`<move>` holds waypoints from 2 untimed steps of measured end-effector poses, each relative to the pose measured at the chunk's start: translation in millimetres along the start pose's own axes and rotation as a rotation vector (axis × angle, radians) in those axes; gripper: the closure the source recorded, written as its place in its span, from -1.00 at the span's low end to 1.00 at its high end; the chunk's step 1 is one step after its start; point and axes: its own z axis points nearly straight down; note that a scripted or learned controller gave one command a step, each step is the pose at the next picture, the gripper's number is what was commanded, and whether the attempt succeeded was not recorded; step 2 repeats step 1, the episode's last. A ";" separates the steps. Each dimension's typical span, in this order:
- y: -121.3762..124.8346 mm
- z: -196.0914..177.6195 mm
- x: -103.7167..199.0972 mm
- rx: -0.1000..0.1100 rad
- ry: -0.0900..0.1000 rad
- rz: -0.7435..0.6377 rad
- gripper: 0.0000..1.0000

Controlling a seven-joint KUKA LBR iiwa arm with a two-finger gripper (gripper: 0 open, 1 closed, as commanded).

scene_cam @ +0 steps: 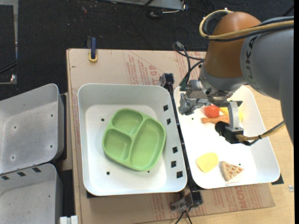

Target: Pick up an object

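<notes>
The pincer (pixel 186 104) hangs low over the far inner corner of the right bin (pixel 254 154), just beside a red piece (pixel 212 111), apparently mid-approach, though I cannot tell how wide it stands, and next it needs to centre on that piece and close.

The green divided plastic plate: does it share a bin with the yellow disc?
No; the green plate lies in one bin, the yellow disc in another.
</notes>
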 end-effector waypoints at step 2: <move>0.2 14.4 56.3 0.002 0.000 0.000 1.00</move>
